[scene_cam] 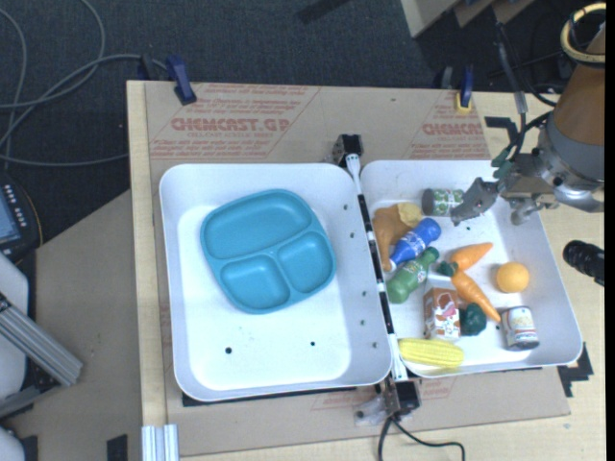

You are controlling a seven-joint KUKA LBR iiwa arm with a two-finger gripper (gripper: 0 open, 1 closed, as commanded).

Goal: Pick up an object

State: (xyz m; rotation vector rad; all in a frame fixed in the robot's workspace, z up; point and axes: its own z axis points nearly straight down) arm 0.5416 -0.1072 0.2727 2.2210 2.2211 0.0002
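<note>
From above, the bench is brown board with red print. Blue clamps sit at its far left and far right. Black cables loop over the dark floor to the left. A black clip sits at the far end of the seam between the two bins, and another at the near end.

The left bin holds a blue plate with three compartments, lying toward its far side. Small dark specks dot the bare floor nearer the camera.

The right bin is crowded. At the far side lies a small green can. Next to the seam is a brown piece, with a blue bottle leaning across it and a green bottle just nearer. To the right are two carrots, one farther and one nearer, almost touching. An orange ball sits right of them. Nearer still are a red-and-white carton, a dark green lump beside it, and a tin at the right. A yellow corn cob lies along the near rim.

The arm comes in from the right over the far right corner of that bin. The gripper hangs just right of the green can, above the far carrot. One dark finger points toward the can. Nothing sits between the fingers; whether they are spread or closed I cannot tell.
</note>
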